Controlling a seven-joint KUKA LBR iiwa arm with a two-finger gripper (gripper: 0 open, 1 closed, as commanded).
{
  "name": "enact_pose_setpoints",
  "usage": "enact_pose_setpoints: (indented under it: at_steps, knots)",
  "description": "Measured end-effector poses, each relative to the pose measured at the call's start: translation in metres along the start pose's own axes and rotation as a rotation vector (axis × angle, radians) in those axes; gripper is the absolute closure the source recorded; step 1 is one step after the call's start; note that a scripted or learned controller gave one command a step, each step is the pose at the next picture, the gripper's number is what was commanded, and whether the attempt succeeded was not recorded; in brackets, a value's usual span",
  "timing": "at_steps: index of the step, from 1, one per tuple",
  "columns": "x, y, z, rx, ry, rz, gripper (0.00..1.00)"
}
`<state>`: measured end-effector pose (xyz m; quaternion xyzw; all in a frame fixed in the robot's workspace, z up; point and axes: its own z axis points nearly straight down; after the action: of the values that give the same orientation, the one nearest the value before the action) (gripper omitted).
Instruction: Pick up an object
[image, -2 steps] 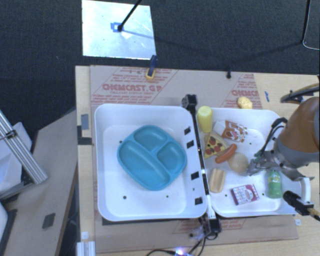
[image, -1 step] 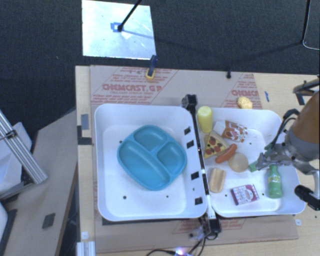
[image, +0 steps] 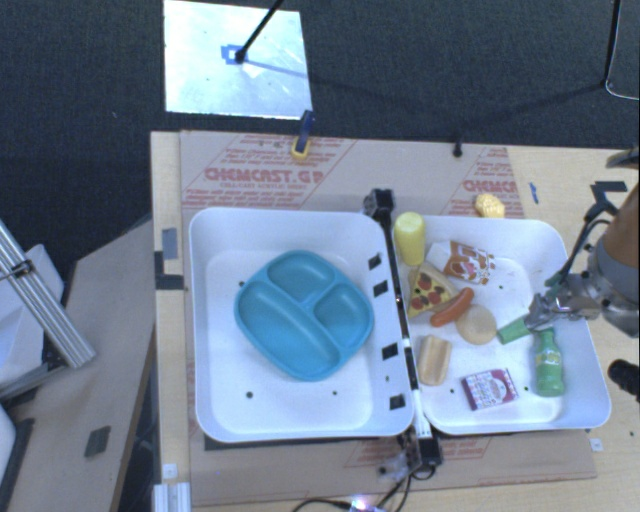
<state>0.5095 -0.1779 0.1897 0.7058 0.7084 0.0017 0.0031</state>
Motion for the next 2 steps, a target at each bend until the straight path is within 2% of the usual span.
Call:
enact_pose_setpoints:
  at_steps: [1,2]
  knots:
    - [0.0,0.002,-0.037,-0.001,-0.001,-0.001,1.0]
    - [0.049,0.014,-0.027,0.005,0.004,-0.006,1.0]
